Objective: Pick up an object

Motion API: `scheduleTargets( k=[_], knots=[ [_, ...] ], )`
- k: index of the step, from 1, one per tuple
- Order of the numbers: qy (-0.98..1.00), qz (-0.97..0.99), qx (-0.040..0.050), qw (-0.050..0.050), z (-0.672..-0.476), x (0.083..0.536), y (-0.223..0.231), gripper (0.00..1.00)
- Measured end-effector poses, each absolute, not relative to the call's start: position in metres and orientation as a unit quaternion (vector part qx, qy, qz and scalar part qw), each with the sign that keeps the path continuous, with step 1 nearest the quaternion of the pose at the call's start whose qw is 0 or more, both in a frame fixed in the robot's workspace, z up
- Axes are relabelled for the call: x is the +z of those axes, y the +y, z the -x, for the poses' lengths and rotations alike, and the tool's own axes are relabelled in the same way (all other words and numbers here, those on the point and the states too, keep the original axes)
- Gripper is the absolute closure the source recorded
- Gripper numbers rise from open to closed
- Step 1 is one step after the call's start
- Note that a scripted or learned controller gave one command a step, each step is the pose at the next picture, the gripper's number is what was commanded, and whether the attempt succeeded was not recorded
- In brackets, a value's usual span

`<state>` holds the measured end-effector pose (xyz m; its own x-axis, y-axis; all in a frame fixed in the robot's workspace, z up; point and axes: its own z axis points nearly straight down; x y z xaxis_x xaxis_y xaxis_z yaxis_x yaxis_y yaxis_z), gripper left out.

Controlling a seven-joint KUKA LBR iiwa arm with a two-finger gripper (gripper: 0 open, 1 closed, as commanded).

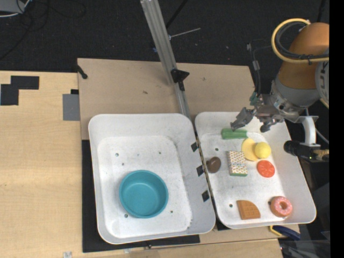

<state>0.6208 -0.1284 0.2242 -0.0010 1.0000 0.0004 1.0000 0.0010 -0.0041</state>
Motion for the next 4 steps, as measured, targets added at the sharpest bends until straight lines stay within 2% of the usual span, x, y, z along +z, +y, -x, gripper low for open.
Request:
scheduleTargets(
  k=[2, 3, 4],
  knots=[
    [-0.707, 0.707, 0.0017, 0.002, -0.622, 0.101, -0.138, 0.0],
    [-0.707, 0.707, 0.0002, 0.0, -0.623, 0.114, -0.139, 1.0],
    [-0.707, 0.708, -0.0006, -0.001, -0.624, 0.157, -0.145, 1.0]
  ],
)
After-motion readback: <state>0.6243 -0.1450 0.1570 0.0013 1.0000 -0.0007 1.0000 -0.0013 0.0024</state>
